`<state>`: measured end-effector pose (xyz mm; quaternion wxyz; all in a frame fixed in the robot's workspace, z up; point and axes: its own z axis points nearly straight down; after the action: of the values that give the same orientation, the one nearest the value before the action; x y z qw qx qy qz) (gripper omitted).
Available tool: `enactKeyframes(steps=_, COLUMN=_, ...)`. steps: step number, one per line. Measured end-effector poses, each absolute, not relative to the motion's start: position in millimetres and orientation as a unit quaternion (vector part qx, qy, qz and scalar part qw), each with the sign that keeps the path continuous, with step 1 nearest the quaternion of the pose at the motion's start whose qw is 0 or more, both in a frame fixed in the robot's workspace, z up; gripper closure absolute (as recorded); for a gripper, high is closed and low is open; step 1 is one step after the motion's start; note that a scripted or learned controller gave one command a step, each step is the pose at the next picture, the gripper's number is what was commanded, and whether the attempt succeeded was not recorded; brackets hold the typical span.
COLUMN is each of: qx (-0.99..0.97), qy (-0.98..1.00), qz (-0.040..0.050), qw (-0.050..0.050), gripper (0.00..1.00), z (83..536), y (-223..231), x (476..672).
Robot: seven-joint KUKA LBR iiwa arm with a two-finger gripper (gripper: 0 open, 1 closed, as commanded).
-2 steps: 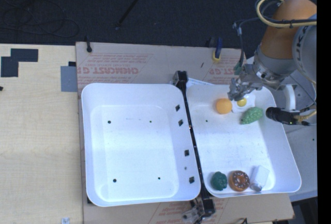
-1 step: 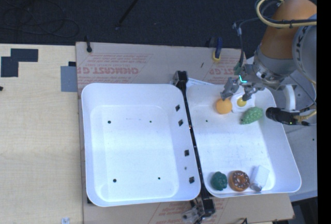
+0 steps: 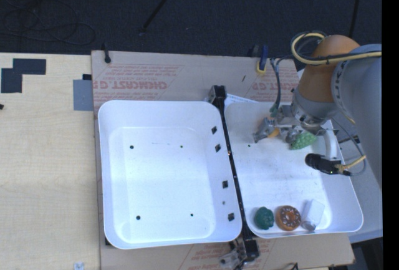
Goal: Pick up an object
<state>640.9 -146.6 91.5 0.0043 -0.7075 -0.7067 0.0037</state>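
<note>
My gripper (image 3: pixel 264 132) is low over the far part of the right bin (image 3: pixel 280 181), reaching in from the right under the orange-banded wrist (image 3: pixel 327 75). A light green crumpled object (image 3: pixel 303 140) lies just right of the gripper, against the arm's body. Along the bin's near edge sit a dark green round object (image 3: pixel 264 217), a brown sprinkled donut (image 3: pixel 288 217) and a pale whitish block (image 3: pixel 313 212). Whether anything is in the gripper is hidden by the wrist parts.
The left bin (image 3: pixel 162 172) lies beside the right one, with a black divider rail (image 3: pixel 227 159) between them. A black cable connector (image 3: pixel 324 164) hangs off the arm over the right bin. Cardboard lies under both bins; the wooden bench extends left.
</note>
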Motion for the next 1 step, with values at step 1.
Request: enactKeyframes(steps=1, qx=-0.708, qy=-0.707, qz=0.0027, qw=0.004, gripper=1.0, z=107.7, y=-147.2, x=642.2)
